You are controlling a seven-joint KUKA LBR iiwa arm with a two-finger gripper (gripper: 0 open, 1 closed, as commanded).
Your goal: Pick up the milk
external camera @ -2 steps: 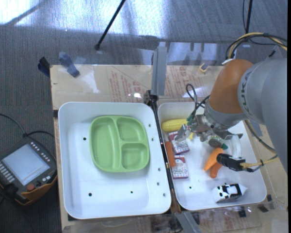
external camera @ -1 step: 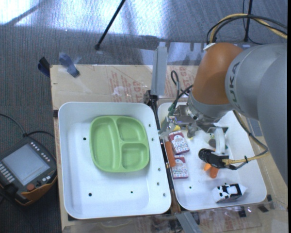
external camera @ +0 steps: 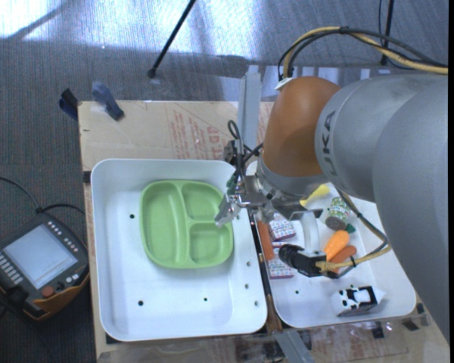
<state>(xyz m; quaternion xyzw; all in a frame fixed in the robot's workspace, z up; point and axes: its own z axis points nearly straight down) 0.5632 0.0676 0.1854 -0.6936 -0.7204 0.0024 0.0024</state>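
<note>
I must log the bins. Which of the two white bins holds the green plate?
The left bin holds the green plate. The right bin holds small food items instead.

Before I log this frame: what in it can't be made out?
- Gripper, camera view: too small and blurred to read the jaws.
- Right bin: upper part hidden by the arm.
- Items under the wrist: crowded, partly covered, not identifiable.
- Milk carton: print too small to read.
</note>
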